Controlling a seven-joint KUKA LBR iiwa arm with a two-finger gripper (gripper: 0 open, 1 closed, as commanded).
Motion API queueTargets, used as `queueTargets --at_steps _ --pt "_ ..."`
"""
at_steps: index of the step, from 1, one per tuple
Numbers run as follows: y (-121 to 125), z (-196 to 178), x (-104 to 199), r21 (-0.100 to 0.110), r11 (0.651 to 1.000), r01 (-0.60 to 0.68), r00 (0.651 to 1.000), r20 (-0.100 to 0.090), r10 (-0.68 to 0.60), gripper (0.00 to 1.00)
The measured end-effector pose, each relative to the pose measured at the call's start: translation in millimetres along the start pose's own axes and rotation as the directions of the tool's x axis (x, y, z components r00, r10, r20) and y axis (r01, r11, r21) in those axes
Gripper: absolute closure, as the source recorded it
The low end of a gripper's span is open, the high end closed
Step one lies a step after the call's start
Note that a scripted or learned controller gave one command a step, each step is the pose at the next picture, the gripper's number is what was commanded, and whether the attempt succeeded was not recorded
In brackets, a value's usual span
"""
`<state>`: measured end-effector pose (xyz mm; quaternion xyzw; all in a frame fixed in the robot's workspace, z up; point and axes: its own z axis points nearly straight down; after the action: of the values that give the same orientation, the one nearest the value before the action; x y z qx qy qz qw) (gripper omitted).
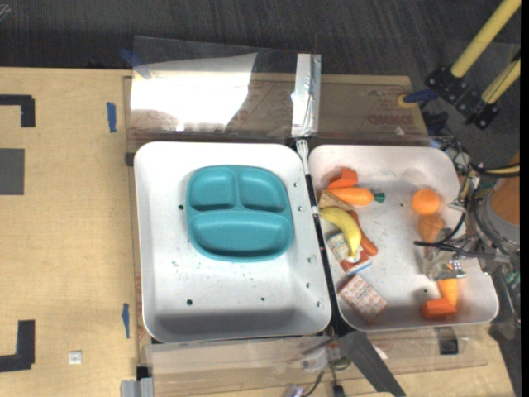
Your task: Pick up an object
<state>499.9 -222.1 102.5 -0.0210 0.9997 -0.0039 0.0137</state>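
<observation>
The right white bin [388, 321] holds several toy foods. A carrot [354, 195] lies at the back left with a yellow banana [347, 227] just in front of it. A round orange fruit [426, 202] sits toward the back right. A speckled packet [361, 295] lies at the front, and an orange block [440, 299] stands at the front right. My gripper [445, 263] reaches in from the right and hovers low over the bin's right side, directly above the orange block and in front of the round orange fruit. Cables around it blur its tip.
The left white bin [165, 304] holds a teal divided plate [240, 211]. A clear plastic sheet [198, 89] and a strip of silver tape [306, 93] lie behind the bins. Yellow poles [488, 31] stand at the back right. The arm's wrist [500, 222] overhangs the right bin's rim.
</observation>
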Motion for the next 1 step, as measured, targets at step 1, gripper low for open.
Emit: queueTargets --at_steps 1 --pt "-4.2 15.0 -69.3 -0.005 0.999 0.054 0.998 -0.015 -0.054 1.00"
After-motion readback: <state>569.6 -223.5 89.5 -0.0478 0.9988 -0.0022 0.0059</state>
